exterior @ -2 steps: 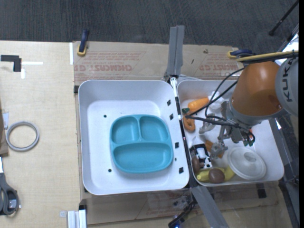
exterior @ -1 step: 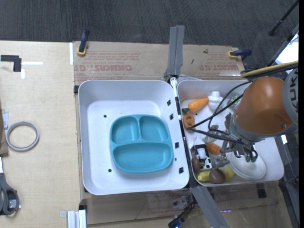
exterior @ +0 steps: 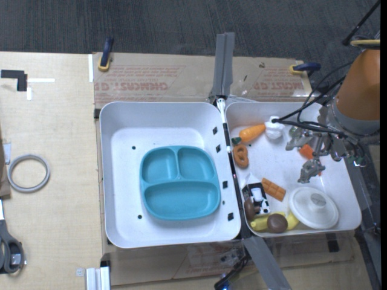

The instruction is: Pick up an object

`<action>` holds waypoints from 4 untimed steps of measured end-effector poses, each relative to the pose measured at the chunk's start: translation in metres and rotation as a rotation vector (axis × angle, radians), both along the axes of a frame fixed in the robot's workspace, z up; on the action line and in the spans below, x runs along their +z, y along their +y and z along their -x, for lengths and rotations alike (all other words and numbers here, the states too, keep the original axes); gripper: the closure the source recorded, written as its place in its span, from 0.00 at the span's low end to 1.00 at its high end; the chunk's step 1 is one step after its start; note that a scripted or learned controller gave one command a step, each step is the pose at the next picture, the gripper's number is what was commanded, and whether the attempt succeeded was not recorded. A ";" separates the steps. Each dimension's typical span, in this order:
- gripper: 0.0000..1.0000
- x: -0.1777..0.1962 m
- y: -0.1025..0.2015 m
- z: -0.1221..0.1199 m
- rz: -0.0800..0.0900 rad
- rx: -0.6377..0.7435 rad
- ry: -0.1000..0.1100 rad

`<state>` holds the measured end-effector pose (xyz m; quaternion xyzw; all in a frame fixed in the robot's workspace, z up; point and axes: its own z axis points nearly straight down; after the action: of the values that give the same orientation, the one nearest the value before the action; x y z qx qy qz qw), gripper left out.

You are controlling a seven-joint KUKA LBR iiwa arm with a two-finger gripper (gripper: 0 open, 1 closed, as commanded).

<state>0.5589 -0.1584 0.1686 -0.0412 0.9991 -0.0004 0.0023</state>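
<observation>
Orange block (exterior: 273,190) in right bin (exterior: 351,186), lower-left of tool (exterior: 309,162).

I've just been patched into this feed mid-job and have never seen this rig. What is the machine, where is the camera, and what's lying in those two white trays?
One camera looks down at a slant on a bench. The grey arm with an orange band reaches in from the right; its gripper hangs over the right bin. I see nothing between its fingers. That bin holds a toy carrot, an orange ring, an orange block, a white lid, a banana and a brown ball. The left bin holds a blue divided plate.
</observation>
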 end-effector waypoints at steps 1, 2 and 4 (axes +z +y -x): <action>0.00 -0.076 -0.016 -0.033 -0.001 -0.073 0.000; 0.00 -0.075 -0.055 -0.090 0.000 -0.030 -0.002; 0.00 -0.075 -0.063 -0.023 -0.001 -0.056 -0.002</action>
<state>0.5820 -0.2218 0.0933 -0.0132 0.9999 0.0000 0.0031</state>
